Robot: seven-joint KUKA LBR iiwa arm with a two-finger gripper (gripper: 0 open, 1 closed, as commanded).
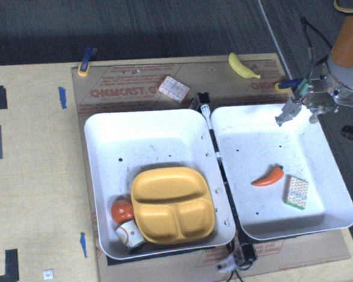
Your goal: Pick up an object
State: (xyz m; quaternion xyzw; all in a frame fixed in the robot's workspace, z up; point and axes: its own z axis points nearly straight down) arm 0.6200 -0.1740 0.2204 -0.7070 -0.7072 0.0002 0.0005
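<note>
Fingers (pixel 281 119) of the gripper (pixel 296 119) were spread apart with nothing between them, hanging over the upper right corner of the right bin (pixel 327 220). The arm (pixel 345 53) came in from the upper right of the frame, its orange band above the grey wrist, and the gripper pointed down and leftward, just inside the bin's far rim.

Nothing was held. In the right bin, an orange pepper (pixel 267 177) lay slightly right of centre, well below and left of the gripper. A small patterned box (pixel 296 192) sat just beside it toward the lower right, near but apart from the right wall. The upper half and the lower left of that bin's floor were bare white.

The left bin (pixel 104 136) was crowded along its lower edge. A yellow tray (pixel 172 204) with compartments filled the lower middle, close to the shared rim on its right. A red ball (pixel 122 210) touched the tray's left side, and a small cup (pixel 130 234) lay tilted below the ball, pressed into the lower left corner. The upper half of that bin lay open.

Outside the bins, at the top of the frame, a banana (pixel 242 66) lay on the board (pixel 131 89), and a patterned packet (pixel 173 88) lay left of it. A blue clamp (pixel 86 60) gripped the board's upper left corner.
</note>
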